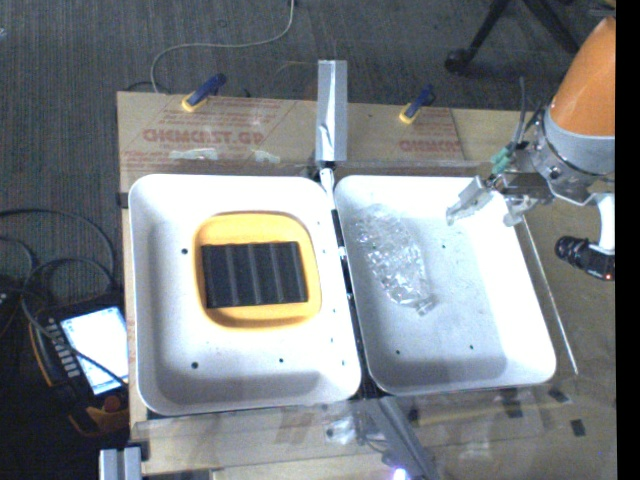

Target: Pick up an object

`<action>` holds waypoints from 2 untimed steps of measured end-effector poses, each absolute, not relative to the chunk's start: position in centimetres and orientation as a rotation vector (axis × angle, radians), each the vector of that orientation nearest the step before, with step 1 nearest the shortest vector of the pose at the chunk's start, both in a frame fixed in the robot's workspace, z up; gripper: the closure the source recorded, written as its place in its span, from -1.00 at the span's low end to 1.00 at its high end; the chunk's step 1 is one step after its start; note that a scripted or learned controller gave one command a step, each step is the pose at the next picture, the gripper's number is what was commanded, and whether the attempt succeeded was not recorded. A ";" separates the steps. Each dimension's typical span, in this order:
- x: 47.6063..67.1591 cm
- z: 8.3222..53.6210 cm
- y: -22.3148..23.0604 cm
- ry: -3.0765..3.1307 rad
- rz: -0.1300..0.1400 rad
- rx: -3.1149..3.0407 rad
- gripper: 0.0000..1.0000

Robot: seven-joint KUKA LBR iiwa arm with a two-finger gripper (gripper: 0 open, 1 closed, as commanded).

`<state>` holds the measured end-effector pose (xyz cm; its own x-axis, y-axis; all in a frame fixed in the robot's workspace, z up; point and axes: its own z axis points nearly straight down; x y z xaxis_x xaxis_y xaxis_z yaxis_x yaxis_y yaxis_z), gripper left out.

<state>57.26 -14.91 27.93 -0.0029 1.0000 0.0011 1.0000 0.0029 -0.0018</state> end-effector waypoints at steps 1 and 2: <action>57.4 28.8 -14.7 -2.226 -0.002 -2.210 1.00; 57.4 28.8 -14.7 -2.226 -0.002 -2.210 -1.00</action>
<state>57.36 -14.65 28.76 -0.0070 1.0000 0.0046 1.0000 0.0070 -0.0024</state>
